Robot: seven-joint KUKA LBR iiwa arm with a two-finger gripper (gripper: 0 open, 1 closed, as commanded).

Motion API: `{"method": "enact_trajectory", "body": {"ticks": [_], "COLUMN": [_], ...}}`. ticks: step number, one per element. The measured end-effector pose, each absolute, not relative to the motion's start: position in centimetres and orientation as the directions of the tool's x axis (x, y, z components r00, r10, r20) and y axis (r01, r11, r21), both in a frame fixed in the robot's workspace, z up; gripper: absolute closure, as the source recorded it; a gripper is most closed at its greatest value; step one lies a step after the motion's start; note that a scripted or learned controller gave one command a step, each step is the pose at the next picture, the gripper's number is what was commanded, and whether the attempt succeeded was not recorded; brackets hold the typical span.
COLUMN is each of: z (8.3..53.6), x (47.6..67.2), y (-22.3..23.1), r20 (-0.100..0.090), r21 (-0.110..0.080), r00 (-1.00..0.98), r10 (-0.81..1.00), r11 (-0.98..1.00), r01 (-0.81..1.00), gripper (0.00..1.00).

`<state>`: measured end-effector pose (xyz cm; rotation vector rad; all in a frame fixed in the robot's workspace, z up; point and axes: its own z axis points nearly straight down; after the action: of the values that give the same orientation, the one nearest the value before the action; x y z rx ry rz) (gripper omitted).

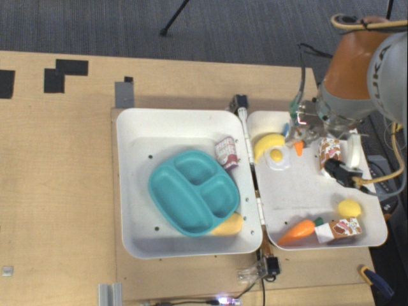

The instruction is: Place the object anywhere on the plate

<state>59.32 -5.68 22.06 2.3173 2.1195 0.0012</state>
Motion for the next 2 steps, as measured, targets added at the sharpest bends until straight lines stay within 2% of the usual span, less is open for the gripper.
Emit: {"method": "enact_trajectory", "body": {"ticks": [1, 2], "z": [18.4, 18.4], "x": [57.5, 55.1], "y": [2.6, 9.6], "r20": [0.001, 0.001], "r21": [0.000, 0.000], "r00": [0.063, 0.094], "r10": [0.998, 0.996], "r11": [-0.063, -0.094], "r01": [0.998, 0.996], "gripper": [1.00, 1.00]}}
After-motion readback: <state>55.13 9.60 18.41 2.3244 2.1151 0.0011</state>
